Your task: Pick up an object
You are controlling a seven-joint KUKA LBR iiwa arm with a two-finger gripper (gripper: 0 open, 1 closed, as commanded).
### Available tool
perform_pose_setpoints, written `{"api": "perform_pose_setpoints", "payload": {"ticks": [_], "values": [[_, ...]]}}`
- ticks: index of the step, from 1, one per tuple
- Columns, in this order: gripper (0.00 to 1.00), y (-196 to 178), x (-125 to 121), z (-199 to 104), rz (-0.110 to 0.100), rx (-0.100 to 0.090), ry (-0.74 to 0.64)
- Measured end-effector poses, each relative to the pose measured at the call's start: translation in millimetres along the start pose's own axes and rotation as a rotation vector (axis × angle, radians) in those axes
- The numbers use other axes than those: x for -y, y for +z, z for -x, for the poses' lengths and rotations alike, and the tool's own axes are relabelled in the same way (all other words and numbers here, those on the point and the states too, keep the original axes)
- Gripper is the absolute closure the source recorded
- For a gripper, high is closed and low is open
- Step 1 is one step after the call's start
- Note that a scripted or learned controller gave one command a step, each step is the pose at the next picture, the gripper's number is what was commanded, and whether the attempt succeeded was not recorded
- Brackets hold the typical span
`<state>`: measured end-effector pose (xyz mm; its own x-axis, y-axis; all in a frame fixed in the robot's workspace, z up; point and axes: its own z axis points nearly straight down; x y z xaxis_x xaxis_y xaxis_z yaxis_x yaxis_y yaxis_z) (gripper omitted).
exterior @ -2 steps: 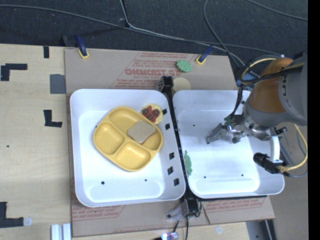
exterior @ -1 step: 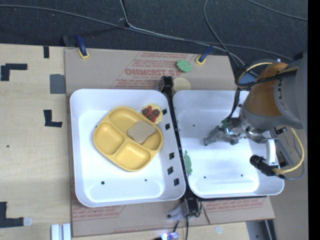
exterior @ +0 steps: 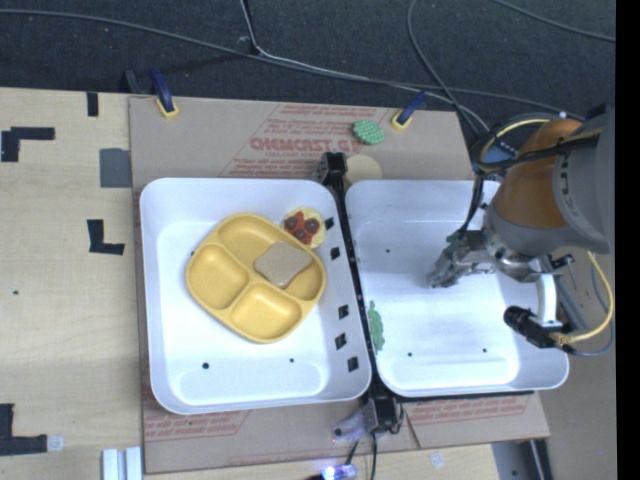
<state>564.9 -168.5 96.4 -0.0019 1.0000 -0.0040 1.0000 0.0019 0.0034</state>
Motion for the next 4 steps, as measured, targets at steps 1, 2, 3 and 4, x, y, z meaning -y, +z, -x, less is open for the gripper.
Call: {"api": "perform_pose_setpoints", "payload": {"ticks": [1, 2, 3, 4], "values": [[1.00, -56, -11, -1, 0.001, -0.003, 0.000], [1.00, -99, -13, 1, 0.000, -0.003, 0.000], [1.00, -157, -21, 7, 0.002, -0.002, 0.001], [1.00, -145, -26, -39, -0.004, -0.005, -0.003]]}}
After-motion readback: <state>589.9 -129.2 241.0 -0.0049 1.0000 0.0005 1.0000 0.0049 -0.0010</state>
